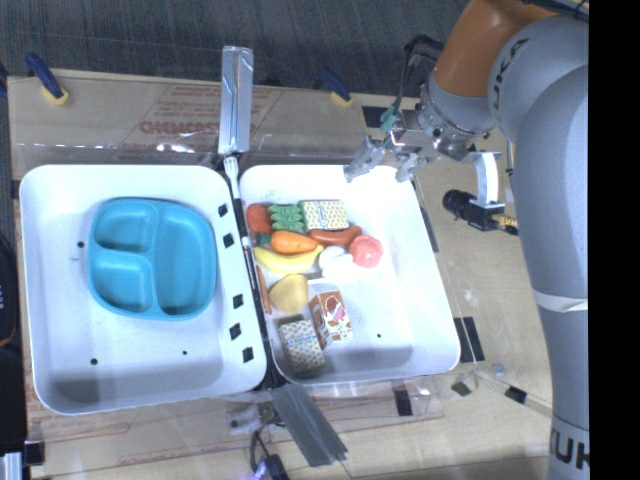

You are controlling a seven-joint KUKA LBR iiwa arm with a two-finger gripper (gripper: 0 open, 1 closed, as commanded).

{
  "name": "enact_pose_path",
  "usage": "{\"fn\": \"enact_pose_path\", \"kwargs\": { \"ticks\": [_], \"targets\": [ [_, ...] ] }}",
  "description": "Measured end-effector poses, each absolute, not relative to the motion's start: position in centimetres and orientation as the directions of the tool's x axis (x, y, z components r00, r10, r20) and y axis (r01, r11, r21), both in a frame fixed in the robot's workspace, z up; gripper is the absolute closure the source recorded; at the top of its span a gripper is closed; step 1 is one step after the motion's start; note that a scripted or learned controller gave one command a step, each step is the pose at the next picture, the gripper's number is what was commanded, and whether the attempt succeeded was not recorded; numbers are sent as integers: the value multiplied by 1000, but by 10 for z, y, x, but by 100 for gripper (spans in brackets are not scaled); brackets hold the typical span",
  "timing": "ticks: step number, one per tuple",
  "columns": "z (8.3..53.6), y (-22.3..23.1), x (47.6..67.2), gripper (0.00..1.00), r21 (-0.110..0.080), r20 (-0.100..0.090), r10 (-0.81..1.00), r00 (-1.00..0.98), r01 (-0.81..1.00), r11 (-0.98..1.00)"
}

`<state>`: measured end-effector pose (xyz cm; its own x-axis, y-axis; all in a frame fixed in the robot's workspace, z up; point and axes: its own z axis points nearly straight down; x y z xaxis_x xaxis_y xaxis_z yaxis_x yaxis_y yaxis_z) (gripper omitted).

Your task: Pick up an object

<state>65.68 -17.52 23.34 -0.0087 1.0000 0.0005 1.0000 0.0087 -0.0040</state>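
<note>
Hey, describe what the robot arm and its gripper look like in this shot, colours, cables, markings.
The arm is a thick, rounded grey body with an orange band above the wrist. Part of a dark printed logo shows near its base. The gripper is a small metallic assembly with pale fingers, and thin dark cables run alongside the wrist.

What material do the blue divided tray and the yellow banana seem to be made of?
The blue divided tray looks like moulded plastic: even colour, rounded compartment edges, a soft sheen. The yellow banana is probably a plastic toy, since its surface is smooth and uniformly coloured, though the view is too coarse to be sure.
</note>
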Motion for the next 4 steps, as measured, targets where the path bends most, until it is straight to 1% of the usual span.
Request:
{"fn": "enact_pose_path", "kwargs": {
  "ticks": [1,2,3,4],
  "targets": [
    [124,-160,640,0,-7,1,998,-57,998,57],
    [94,-130,587,0,2,-2,976,-217,976,217],
    [91,-138,507,0,-2,2,966,-259,966,259],
    [145,-104,503,0,-1,0,999,-54,999,54]
  ]
}}
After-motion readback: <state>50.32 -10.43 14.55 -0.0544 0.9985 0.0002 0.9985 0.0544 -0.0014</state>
